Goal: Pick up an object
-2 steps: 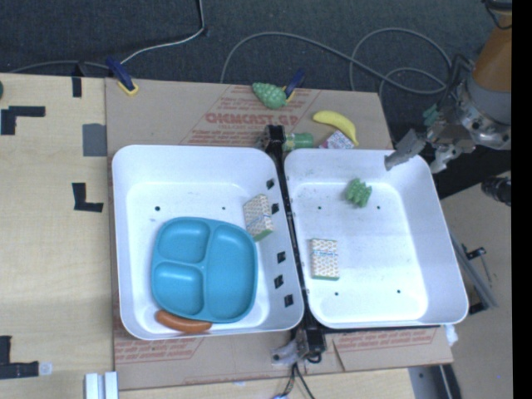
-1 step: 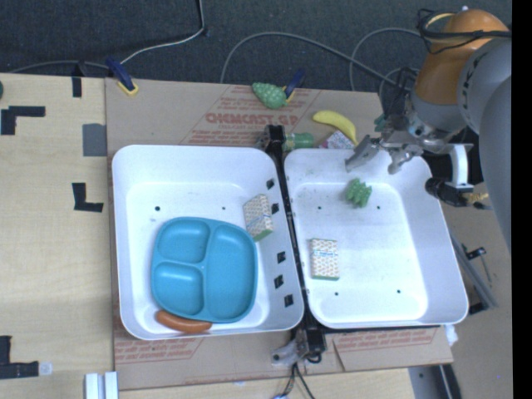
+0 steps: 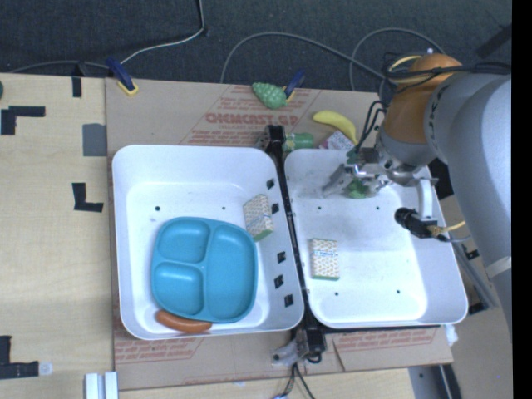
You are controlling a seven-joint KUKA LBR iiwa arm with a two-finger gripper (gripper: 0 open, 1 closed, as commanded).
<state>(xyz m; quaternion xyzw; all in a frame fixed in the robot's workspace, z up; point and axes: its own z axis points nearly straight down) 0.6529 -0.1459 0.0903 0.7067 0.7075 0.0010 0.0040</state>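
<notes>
White right bin: gripper partly hides green object.

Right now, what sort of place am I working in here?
Most likely a robot lab's grasping test bench, not a home or shop: two white bins clamped side by side on cardboard, toy-like props such as a blue plate and banana, and loose cables on dark carpet.

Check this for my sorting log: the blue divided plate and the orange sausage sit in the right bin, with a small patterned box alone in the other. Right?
Not quite. The camera view shows the blue divided plate and the orange sausage in the left bin, not the right one. A patterned box lies in the right bin.
</notes>
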